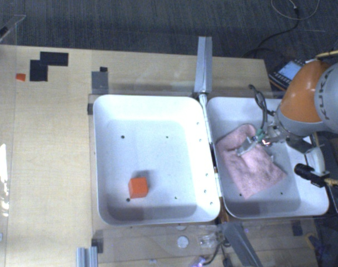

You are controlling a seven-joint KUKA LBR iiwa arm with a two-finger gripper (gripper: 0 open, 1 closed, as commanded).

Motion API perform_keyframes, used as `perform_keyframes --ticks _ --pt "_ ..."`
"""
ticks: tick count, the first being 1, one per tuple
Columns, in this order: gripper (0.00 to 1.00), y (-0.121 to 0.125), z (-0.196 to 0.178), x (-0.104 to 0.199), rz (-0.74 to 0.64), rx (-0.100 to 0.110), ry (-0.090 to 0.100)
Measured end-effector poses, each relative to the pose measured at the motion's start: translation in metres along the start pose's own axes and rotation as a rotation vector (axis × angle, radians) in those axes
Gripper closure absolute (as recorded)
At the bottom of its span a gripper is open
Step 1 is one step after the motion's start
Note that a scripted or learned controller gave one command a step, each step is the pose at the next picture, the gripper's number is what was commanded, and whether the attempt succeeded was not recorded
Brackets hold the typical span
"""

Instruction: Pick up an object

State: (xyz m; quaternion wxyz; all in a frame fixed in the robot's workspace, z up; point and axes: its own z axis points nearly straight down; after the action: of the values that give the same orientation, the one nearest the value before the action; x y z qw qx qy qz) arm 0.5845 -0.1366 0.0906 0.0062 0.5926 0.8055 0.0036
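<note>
A crumpled pink cloth (252,168) lies in the right bin (308,202), spread from its middle toward the front. My gripper (257,143) hangs over the cloth's upper right part, very close to or touching the fabric. The arm's orange band (302,96) sits above the bin's right side. A small orange block (138,187) rests alone in the front left of the left bin (158,113), far from the gripper.
A grey metal post (204,65) stands at the back between the two bins. Black flat shapes (46,64) and a tiny orange piece (20,77) lie on the wooden bench at the far left. Cables (294,7) run behind the right bin.
</note>
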Motion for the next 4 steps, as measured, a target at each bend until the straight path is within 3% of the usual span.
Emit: perform_keyframes --ticks 1,2,3,4 --pt "0.00 -0.004 -0.048 -0.031 0.278 0.008 0.000" --pt "0.00 -0.020 0.001 -0.037 0.177 0.001 0.000" --pt "0.00 -0.065 -0.001 -0.045 0.046 -0.002 -0.003" --pt "0.00 0.015 0.001 -0.010 -0.187 -0.002 0.000"
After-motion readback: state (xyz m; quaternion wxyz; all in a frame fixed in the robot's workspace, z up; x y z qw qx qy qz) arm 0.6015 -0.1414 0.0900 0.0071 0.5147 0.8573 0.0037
